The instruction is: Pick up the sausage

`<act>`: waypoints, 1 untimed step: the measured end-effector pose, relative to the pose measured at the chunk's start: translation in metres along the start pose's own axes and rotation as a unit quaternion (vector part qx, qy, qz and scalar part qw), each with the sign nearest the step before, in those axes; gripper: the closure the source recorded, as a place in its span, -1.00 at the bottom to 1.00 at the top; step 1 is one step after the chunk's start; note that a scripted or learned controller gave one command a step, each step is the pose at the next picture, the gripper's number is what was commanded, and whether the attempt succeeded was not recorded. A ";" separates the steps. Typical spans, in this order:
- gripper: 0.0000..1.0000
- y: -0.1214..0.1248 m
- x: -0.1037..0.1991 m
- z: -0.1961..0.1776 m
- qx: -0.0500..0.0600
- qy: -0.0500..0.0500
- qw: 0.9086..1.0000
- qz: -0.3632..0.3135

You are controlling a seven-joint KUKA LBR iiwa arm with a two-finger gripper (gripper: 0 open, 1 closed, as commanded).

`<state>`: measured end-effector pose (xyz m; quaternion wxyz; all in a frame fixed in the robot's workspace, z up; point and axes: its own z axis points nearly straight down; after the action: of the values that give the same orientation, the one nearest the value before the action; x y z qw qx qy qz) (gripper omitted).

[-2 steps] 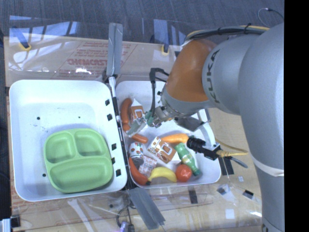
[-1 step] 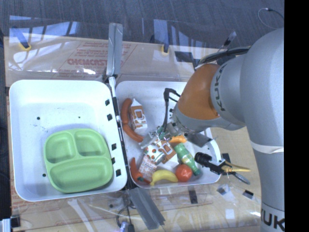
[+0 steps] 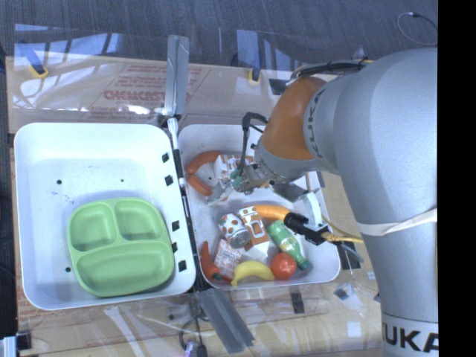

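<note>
Bench: cardboard-topped, clear sheeting and tape over it, dark carpet behind; two shallow white bins side by side.
Left bin (image 3: 37,162): holds a green divided plate (image 3: 119,245) lying flat toward the near side, nothing on it.
Right bin (image 3: 195,136): crowded w/ toy food, most of it piled toward the near corner, probably just where it slid.
Sausage (image 3: 199,166): orange-red, curved, at the far-left of the right bin near the dividing wall, apart from the pile (so fairly open to a grab).
Gripper (image 3: 239,178): low over the right bin, just right of the sausage, above some crumpled wrappers; nothing seen betw. its fingers; whether they're spread or pressed together can't be told.
Arm (image 3: 372,132): grey, orange band, reaches in from the right, hiding the bin's far-right part.
Pile: carrot (image 3: 272,213), green bottle (image 3: 287,244), tomato (image 3: 282,266), banana (image 3: 251,272), small can (image 3: 235,229).
Step judged: approach, sausage not yet lifted.
</note>
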<state>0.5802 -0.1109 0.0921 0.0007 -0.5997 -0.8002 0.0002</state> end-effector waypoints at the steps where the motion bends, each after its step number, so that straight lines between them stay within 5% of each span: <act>1: -1.00 0.012 -0.025 -0.001 -0.002 -0.001 0.990 -0.144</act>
<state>0.5986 -0.1320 0.0929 -0.0013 -0.4781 -0.8783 -0.0004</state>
